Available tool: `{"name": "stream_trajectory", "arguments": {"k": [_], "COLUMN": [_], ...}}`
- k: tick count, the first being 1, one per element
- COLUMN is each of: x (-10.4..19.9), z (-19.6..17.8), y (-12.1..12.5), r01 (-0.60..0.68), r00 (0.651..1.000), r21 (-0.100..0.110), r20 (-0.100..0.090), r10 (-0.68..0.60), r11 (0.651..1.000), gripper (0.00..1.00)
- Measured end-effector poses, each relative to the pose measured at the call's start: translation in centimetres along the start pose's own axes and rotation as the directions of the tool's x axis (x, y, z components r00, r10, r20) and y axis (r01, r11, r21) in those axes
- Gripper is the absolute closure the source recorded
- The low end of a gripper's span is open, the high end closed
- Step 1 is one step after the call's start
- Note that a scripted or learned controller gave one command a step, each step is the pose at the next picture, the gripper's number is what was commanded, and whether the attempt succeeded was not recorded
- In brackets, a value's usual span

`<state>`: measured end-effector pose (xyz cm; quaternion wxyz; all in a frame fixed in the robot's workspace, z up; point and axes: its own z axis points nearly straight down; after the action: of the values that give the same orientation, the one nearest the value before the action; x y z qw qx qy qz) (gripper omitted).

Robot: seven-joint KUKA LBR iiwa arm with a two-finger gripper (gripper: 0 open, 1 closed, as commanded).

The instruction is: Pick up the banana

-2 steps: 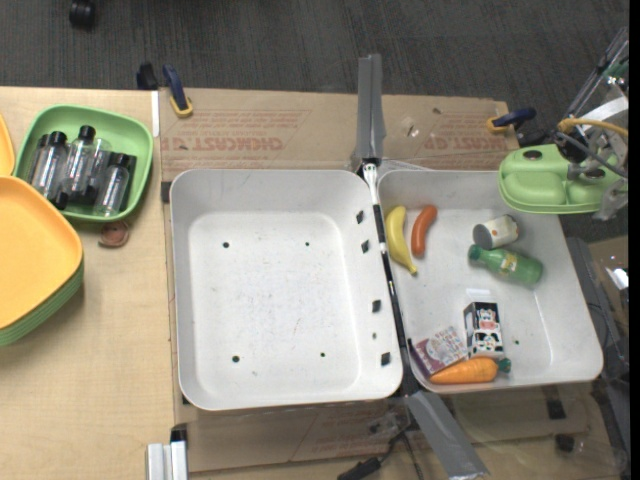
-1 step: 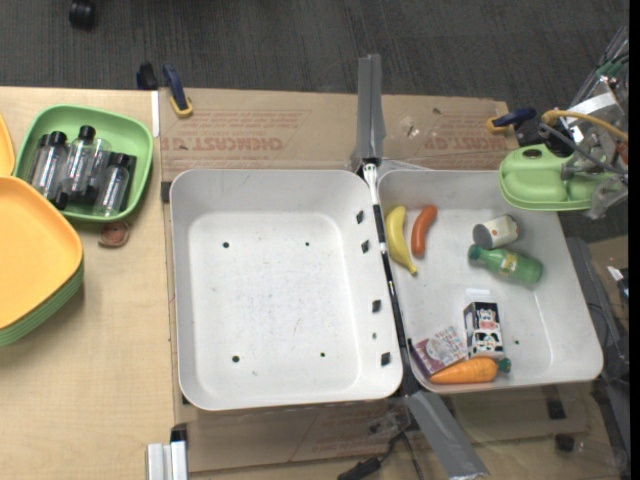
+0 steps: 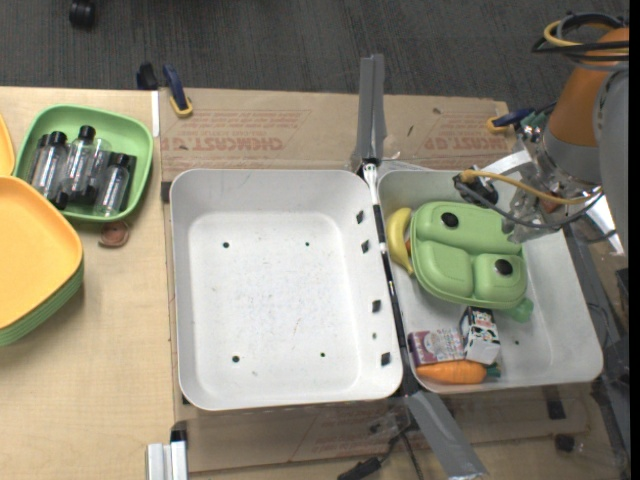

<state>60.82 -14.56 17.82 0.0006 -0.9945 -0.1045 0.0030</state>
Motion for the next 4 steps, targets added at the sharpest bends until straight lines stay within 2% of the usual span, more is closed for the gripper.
{"name": "stream_trajectory", "arguments": {"k": [1, 2, 3, 4], "x": [-2.4, -4.3, -5.8, -8.3], "z": [-2.6, -7.1, -7.6, -6.8], "y": [5.8, 6.9, 6.6, 3.4], "r01": [0.075, 0.118, 0.166, 0.082], "r00": [0.997, 0.993, 0.986, 0.997], "r21": [-0.002, -0.001, 0.001, 0.001], "r20": [-0.003, -0.003, -0.001, -0.001], "r10": [-0.075, -0.118, -0.166, -0.082], "r11": [0.997, 0.993, 0.986, 0.997], "gripper": [1.00, 1.00, 1.00, 1.00]}}
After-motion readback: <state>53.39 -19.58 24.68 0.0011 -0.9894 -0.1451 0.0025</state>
